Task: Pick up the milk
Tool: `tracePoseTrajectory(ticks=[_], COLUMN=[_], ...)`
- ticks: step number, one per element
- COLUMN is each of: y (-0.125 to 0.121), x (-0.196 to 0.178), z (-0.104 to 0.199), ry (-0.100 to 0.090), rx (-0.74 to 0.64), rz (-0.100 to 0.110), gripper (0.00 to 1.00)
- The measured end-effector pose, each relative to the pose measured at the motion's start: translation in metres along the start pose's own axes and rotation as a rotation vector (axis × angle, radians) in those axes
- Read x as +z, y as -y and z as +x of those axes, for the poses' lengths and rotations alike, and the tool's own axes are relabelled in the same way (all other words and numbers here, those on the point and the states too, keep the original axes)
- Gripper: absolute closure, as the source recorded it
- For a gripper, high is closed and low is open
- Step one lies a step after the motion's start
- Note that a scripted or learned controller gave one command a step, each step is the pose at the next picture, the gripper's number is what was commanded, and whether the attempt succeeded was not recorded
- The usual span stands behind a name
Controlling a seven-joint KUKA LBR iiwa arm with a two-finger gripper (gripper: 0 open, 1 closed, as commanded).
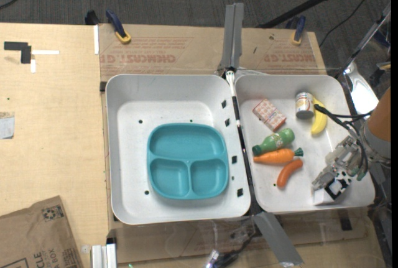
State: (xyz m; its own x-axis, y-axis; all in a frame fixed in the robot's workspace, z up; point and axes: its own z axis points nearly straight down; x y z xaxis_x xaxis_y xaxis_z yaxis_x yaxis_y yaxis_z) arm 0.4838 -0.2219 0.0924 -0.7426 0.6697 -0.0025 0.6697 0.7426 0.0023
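Jaws stand how wide, we cannot tell. We judge the milk [268, 113] is the pink carton near the back left corner of the right bin [292, 198], behind the carrot [273, 157]. The gripper [328, 178] hangs by the front right corner, well apart. We should cross over high, then descend squarely.

Bare right-bin floor [273, 94] around pink carton [269, 114]

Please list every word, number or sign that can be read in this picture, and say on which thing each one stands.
"CLE" and "BOX", cut off at the edge, near a recycling sign: cardboard box.
Red print on the cardboard sheet: upside down, too blurred to read.
Milk carton and can labels: too small.
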Motion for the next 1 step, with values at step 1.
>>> tracePoseTrajectory(ticks=[1], y=[-0.0001], x=[0.0000], z=[0.0000], ry=[0.000], rx=[0.000], rz=[0.000], gripper=[0.00])
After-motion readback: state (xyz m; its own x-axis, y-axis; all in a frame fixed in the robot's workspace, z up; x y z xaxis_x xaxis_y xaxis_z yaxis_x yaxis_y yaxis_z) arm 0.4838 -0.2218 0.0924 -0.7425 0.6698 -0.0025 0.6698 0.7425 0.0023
